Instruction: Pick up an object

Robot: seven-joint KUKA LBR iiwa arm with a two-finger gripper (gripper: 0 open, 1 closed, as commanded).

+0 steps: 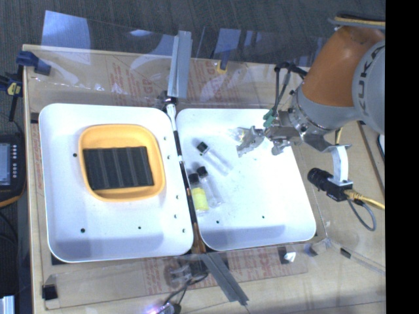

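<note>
In the right bin (281, 214) lie three small bottles. A clear vial with a black cap (211, 154) rests near the bin's upper left. Below it, a second clear vial with a black cap (207, 185) lies beside a yellow bottle with a black cap (198, 196), close to the bin's left wall. My gripper (247, 140) hangs over the upper middle of the right bin, reaching in from the right, about a hand's width right of the upper vial. No object is visibly in its grasp.
The left bin (59, 208) holds a yellow tray with a dark ribbed insert (119, 167). A metal divider rail (178, 64) runs up between the bins at the back. The arm's orange band (334, 67) looms over the right bin's far right corner.
</note>
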